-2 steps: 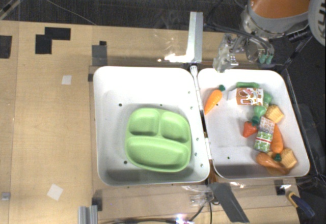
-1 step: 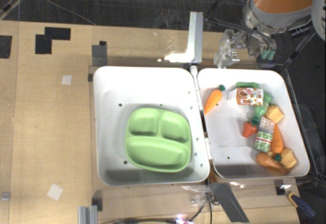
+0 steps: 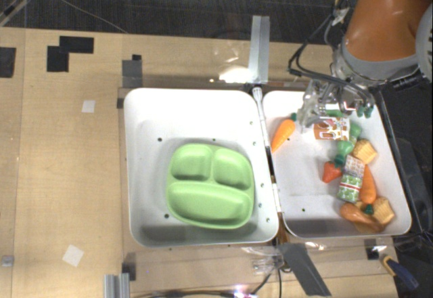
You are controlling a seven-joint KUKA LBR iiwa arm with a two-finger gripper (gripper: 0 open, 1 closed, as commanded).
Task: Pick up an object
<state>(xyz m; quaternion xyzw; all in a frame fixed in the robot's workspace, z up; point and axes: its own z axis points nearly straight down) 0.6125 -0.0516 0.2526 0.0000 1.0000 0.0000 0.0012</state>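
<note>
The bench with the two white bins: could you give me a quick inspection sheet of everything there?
Surface: wooden bench, two white bins side by side.
Job's things: toy foods piled in right bin; a carrot lies apart near its left wall.
Clutter: green divided plate in left bin.
Hand: hand low over right bin's far end; grasp unclear.
Cables: black cables by the arm.
Surroundings: dark floor beyond.

Bench [image 3: 61, 175]: light wood top, a few black patches [image 3: 67, 51] at its far left. Two white bins sit on it side by side, touching at the middle. Left bin [image 3: 145, 127] is the larger, right bin [image 3: 298, 188] the narrower. Metal bracket [image 3: 259, 53] stands at the far edge, at the seam.
</note>
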